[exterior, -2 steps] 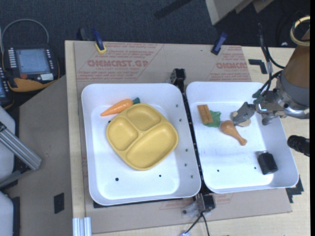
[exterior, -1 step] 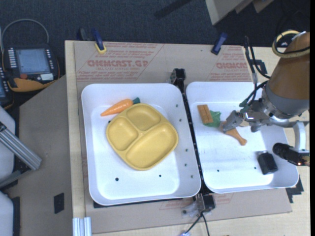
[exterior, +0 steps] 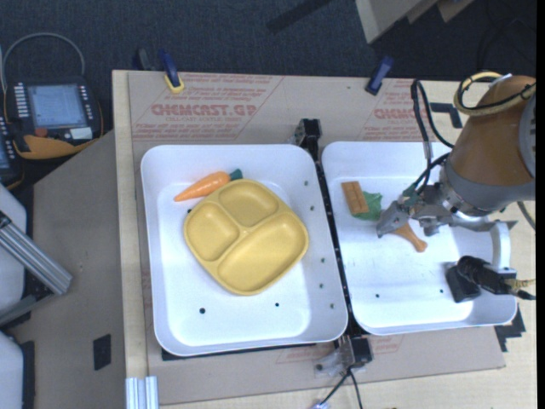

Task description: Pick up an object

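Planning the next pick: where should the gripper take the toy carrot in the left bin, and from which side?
Grip the carrot across the middle of its orange body, coming straight down from above. It lies flat and slim, green top toward the right, tight against the yellow divided plate. Fingers probably close best across its narrow width, though the plate's rim leaves little room on that side.

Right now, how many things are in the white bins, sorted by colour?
Yellow: 1, the divided plate
Orange: 3, the carrot, a flat block, a small piece by the gripper
Green: 1, a small bit
Total: 5
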Robot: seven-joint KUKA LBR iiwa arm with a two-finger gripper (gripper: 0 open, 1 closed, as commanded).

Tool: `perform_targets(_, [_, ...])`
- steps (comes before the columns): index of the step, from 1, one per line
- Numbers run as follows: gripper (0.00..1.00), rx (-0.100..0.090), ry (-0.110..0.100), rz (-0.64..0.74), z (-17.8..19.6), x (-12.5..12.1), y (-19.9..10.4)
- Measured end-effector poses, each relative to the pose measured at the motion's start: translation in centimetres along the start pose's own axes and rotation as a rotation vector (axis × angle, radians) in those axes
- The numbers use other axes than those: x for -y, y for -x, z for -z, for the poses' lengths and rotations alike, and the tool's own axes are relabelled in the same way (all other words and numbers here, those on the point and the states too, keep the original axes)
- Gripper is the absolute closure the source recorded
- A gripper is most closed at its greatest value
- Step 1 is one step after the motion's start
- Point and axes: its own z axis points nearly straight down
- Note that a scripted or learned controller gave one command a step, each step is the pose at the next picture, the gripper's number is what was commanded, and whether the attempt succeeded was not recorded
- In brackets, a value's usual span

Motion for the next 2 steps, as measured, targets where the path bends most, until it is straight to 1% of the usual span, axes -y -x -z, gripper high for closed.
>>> perform_targets(1, [0.00,-0.001,-0.006,-0.001,-6.0,-0.2,0.7])
perform_targets(2, [1.00,0.001,0.003,0.000,-4.6,-0.4,0.7])
